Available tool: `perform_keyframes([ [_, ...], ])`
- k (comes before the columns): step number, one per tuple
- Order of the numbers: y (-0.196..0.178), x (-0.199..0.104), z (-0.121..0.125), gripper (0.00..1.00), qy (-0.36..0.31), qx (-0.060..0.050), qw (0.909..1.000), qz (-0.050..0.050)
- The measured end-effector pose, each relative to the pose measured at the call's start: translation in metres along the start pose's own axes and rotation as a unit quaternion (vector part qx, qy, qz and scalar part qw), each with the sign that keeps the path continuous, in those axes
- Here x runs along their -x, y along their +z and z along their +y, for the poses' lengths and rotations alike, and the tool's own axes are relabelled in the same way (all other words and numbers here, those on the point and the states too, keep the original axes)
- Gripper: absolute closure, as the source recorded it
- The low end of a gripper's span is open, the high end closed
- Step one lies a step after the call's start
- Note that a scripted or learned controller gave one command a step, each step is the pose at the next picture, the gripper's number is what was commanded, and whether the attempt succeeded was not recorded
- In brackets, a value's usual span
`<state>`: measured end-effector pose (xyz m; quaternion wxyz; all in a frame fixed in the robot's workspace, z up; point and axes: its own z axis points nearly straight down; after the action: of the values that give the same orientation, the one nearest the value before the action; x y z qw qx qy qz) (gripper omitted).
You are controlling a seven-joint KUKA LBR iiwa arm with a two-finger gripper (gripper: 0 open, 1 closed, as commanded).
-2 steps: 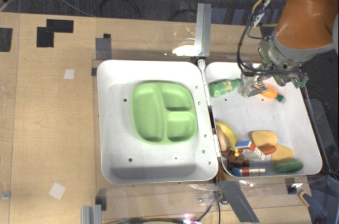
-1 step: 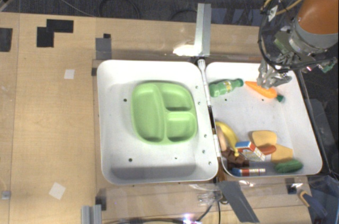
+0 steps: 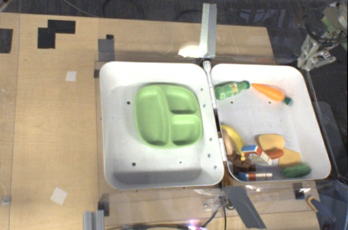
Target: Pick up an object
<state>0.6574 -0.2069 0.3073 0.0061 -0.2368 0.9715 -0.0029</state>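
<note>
End effector (image 3: 319,55) at top right, off bins, grip state can't tell; green plastic bottle (image 3: 231,89) & orange carrot (image 3: 268,92) in right white bin (image 3: 304,115).

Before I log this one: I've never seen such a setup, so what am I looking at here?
One camera looks down at a slant on a wooden bench bearing two shallow white bins. The left bin holds a green divided tray. The right bin holds toy food: a green bottle and a carrot at the far side, a banana and a jumble of small items at the near side. The machine is a robot arm; part of it shows at the upper right, beyond the bins. Everything lies in the bins.
</note>
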Motion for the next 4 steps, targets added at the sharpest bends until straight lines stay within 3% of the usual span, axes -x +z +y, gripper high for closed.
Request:
perform_keyframes([
  [2, -0.025, 0.006, 0.002, 1.00, -0.002, -0.003, 1.0000, -0.009],
  [3, 0.062, 0.041, 0.055, 1.00, -0.010, 0.007, 0.9999, 0.004],
  [4, 0.018, 0.090, 0.145, 1.00, 0.016, 0.003, 0.9999, -0.001],
])
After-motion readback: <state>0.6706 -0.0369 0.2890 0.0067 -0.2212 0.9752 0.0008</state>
